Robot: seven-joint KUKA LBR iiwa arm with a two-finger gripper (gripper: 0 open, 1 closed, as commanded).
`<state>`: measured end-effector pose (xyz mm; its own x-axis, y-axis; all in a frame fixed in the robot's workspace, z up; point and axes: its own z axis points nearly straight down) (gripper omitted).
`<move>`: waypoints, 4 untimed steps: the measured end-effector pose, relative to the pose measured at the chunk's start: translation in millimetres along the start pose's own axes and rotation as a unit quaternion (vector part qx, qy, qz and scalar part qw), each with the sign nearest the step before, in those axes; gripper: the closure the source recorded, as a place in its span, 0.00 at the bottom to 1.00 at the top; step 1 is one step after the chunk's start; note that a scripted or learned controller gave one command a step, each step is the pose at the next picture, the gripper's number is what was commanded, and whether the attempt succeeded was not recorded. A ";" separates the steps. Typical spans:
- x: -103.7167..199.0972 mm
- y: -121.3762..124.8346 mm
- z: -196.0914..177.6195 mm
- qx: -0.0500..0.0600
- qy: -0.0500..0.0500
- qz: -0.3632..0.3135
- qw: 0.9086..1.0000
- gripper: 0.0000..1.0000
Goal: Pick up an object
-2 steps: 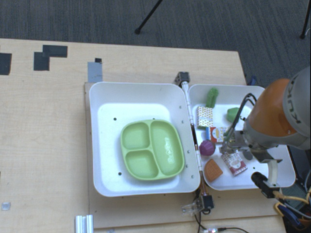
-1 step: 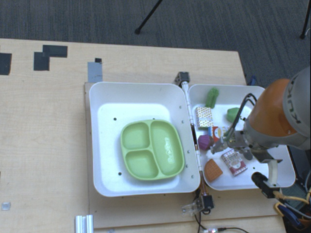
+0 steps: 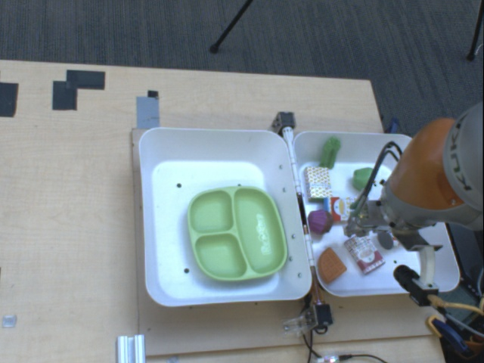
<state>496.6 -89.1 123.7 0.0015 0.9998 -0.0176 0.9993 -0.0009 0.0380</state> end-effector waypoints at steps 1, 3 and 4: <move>0.0 -0.1 0.1 0.000 0.000 0.000 1.000 0.00; 53.2 51.6 -60.0 0.017 0.009 -0.003 1.000 1.00; 52.6 51.3 -59.8 0.018 0.009 -0.003 1.000 0.00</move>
